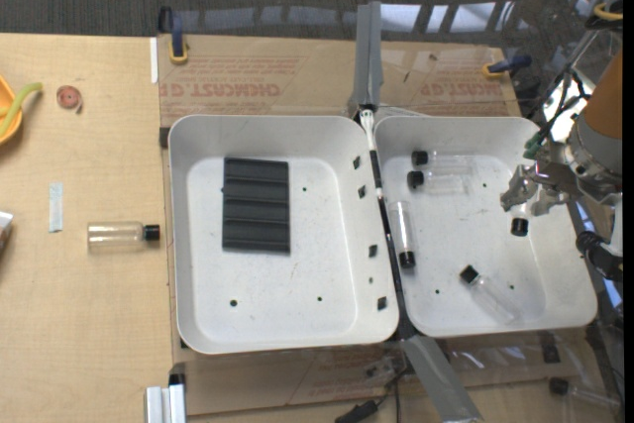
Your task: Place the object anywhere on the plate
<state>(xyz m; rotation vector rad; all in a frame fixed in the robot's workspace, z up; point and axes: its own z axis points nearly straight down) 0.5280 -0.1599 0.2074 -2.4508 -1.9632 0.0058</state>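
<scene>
The claw [522, 198] hovers at the right bin's [555, 307] edge, its state unclear, likely staging above the clear vials [446, 181] beside it, the dark ridged plate [257, 206] well beyond.

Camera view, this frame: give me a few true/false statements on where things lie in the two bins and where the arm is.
1. A dark ribbed plate lies in the left bin. True.
2. Several clear vials with black caps lie in the right bin. True; one of them lies along its left wall.
3. The end effector is above the left bin. False; it is at the right side of the right bin.
4. A vial already rests on the dark ribbed plate. False; its top is bare.
5. A clear vial lies on the wooden bench left of the bins. True.
</scene>
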